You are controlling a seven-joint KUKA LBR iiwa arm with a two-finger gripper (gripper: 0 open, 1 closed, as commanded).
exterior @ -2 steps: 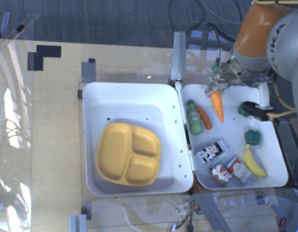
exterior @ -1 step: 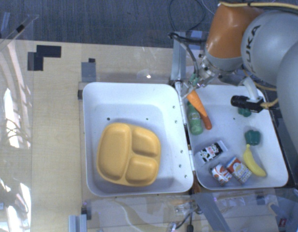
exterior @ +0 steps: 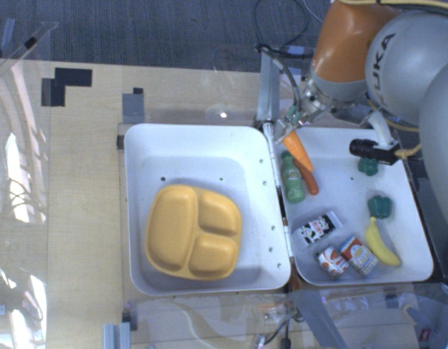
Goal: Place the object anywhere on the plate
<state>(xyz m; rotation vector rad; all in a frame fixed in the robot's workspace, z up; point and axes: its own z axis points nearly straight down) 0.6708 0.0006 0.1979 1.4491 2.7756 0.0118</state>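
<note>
A yellow plate (exterior: 193, 231) with three compartments lies in the left white bin (exterior: 144, 151). In the right bin (exterior: 413, 195), an orange carrot (exterior: 300, 162) lies slanted near the left wall, beside a green bottle (exterior: 292, 178). My gripper (exterior: 295, 121) hangs over the back left corner of the right bin, just above the carrot's upper end. The wrist with its orange band hides how the gripper meets the carrot.
The right bin also holds a banana (exterior: 380, 244), a dark green lump (exterior: 380, 206), a teal piece (exterior: 368, 167), a black-and-white carton (exterior: 316, 228) and two small cartons (exterior: 333, 262). A raised divider (exterior: 277, 195) separates the bins. Cables loop behind the arm.
</note>
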